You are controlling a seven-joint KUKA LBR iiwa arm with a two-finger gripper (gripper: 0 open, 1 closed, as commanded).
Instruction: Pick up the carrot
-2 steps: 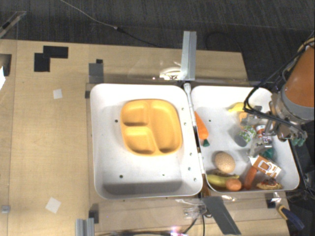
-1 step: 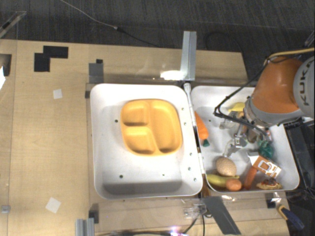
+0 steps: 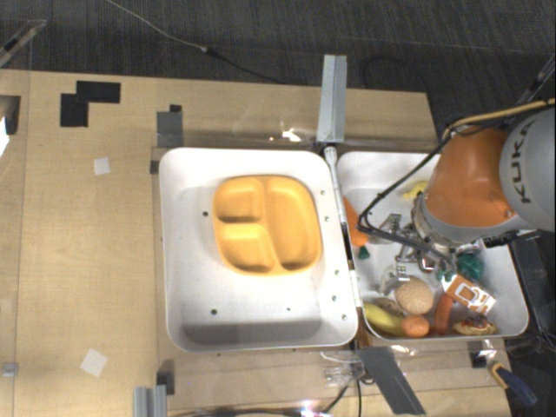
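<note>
Arm [image 3: 473, 185] bent down over the right bin [image 3: 519, 307], carrot [image 3: 351, 218] beside its left wall, finger state indiscernible.

Grey arm [image 3: 527, 159], orange wrist band [image 3: 465, 181], black cables.

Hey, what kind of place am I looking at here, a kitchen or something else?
Probably a robotics lab bench, not a kitchen. A grey and orange robot arm reaches over two white bins; one holds a yellow divided plate, the other a jumble of what look like toy foods. Cables trail across the dark floor.
</note>
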